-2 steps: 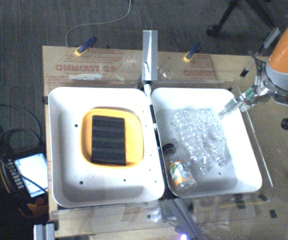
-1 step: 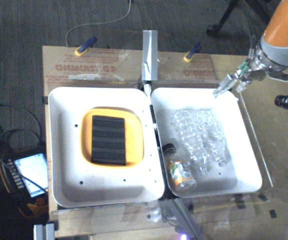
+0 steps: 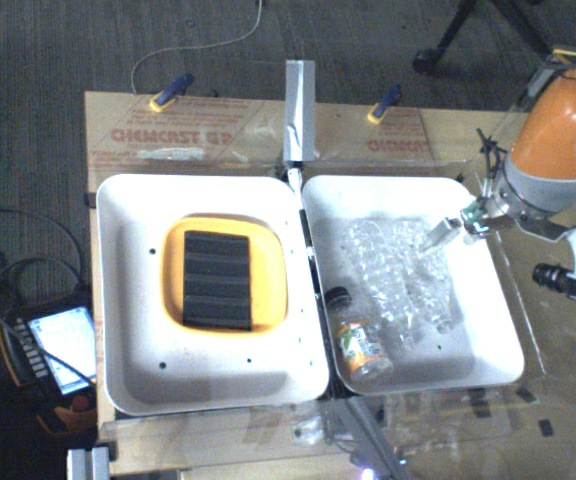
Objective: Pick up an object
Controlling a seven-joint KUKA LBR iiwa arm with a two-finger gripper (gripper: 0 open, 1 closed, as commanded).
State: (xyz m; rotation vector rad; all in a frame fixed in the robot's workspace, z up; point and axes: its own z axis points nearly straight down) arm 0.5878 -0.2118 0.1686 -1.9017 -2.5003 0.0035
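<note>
Far left, on the dark carpet beside the bench, a small lit tablet (image 3: 60,346) sits among black cables; it plays no part here. Next, the left white plastic bin (image 3: 128,298), and in its middle lies a yellow-orange rounded tray with a black ribbed pad on top (image 3: 224,278), lying flat and well apart from the arm. Beyond the bins, two blue-and-yellow clamps (image 3: 171,91) pin a clear sheet to the plywood, and a grey metal post (image 3: 299,113) stands at the seam between the bins.

Across the seam, the right white bin (image 3: 498,353); a small black round cap (image 3: 338,296) lies near its left wall; just below it, a little bottle with an orange and green label (image 3: 360,348) lies on its side near the front corner; a crumpled sheet of clear bubbly plastic (image 3: 400,273) sprawls over the middle.

And at the right, the two-finger gripper (image 3: 444,233) sits over the upper right edge of that plastic, the orange-banded wrist behind it at the bin's rim; whether the claw is released or clenched, I cannot tell; nothing is seen in its grasp. So this reads as the approach stage, nothing lifted yet. The next move calls for choosing a target, likely the plastic beneath it, dropping straight down and closing firmly; a flimsy, slippery sheet may slide free.
</note>
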